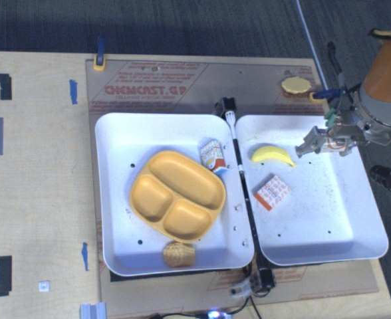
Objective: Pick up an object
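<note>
A yellow banana [272, 155] lies at the back left of the right bin [355, 234]. A small red and white packet [272, 193] rests just in front of it. My gripper [308, 145] hovers over the back of the right bin, a short way right of the banana, and nothing shows in its grasp. In the left bin [112, 178] a large yellow divided tray [177, 195] fills the middle. A small red, white and blue can [212, 155] lies at the tray's back right. A brown round item [179, 253] sits by the front wall.
A tan round disc [296, 85] lies on the board behind the right bin. The divider [243, 191] between the bins runs front to back. The arm's orange band [385, 72] sits at the right edge, with cables above the bin's back right corner.
</note>
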You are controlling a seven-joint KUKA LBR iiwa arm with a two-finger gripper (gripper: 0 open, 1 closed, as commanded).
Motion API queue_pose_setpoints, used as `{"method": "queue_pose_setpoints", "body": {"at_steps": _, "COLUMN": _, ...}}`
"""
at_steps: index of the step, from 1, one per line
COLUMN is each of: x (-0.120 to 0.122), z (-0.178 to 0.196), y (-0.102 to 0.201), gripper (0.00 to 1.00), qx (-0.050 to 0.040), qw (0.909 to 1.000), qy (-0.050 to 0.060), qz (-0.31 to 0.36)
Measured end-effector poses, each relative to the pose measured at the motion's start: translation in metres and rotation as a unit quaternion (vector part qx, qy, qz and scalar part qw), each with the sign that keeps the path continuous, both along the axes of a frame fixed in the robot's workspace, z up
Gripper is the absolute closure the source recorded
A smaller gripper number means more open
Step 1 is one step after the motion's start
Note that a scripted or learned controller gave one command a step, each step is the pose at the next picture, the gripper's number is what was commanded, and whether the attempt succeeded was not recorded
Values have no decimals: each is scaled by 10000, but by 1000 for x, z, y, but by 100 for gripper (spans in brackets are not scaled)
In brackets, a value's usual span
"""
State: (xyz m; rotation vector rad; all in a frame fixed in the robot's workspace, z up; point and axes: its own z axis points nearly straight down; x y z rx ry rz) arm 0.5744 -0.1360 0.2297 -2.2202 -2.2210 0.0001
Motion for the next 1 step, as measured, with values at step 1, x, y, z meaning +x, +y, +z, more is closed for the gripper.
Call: {"method": "queue_pose_setpoints", "body": {"at_steps": 1, "x": 12, "z": -104, "y": 26, "gripper": 0, "qx": 0, "qw": 10000, "qy": 5, "qz": 2}}
